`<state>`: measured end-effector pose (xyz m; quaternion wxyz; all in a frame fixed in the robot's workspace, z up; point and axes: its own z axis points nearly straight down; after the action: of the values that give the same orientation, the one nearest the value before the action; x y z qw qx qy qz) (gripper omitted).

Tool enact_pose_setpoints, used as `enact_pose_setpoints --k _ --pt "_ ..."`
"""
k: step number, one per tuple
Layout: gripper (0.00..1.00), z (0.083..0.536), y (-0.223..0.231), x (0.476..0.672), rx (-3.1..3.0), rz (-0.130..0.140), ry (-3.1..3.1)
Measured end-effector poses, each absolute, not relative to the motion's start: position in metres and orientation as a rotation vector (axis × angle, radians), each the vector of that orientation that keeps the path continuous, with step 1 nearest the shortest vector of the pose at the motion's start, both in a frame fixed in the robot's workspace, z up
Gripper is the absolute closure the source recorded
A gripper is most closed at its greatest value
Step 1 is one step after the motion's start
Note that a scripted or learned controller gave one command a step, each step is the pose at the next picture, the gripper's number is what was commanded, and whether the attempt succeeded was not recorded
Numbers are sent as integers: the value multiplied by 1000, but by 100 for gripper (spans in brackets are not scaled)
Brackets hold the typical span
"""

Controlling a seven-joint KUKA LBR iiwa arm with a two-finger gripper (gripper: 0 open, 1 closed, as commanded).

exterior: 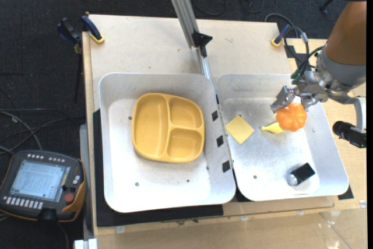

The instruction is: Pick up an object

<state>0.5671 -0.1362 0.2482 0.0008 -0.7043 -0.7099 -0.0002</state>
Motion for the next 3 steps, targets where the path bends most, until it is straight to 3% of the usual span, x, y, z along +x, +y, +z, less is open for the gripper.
enact_pose_setpoints --k 2,3 --pt "100 228 -23 596 -2212 -1 -2230" --pt "100 240 27 612 -2213 -6 -2232"
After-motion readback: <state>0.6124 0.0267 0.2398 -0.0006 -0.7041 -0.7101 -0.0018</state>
